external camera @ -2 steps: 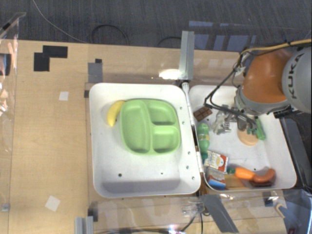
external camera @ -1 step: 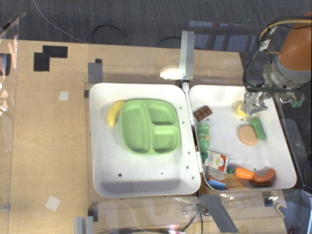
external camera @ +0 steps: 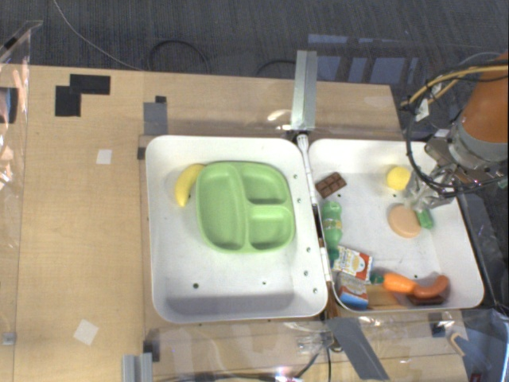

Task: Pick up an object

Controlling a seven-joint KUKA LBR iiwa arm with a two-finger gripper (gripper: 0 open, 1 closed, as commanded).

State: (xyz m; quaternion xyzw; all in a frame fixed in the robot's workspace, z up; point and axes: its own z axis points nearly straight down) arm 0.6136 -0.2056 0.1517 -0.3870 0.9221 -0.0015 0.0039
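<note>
At the right of the frame the gripper (external camera: 423, 200), fingers apart, hovers over the tan disc (external camera: 405, 221); next, it likely descends and closes.

Both bins (external camera: 171, 293) white. L bin: lime-green tray (external camera: 242, 206), yellow banana (external camera: 186, 183). R bin: brown choc bar (external camera: 330, 185), yellow lemon (external camera: 398, 178), tan disc (external camera: 405, 221), green bottle (external camera: 330, 228), red/white carton (external camera: 354, 263), orange carrot (external camera: 397, 282), brown-red sausage (external camera: 430, 286). Bench (external camera: 71, 237) light wood w/ black patches. Arm (external camera: 485, 118) orange band, grey below.
</note>
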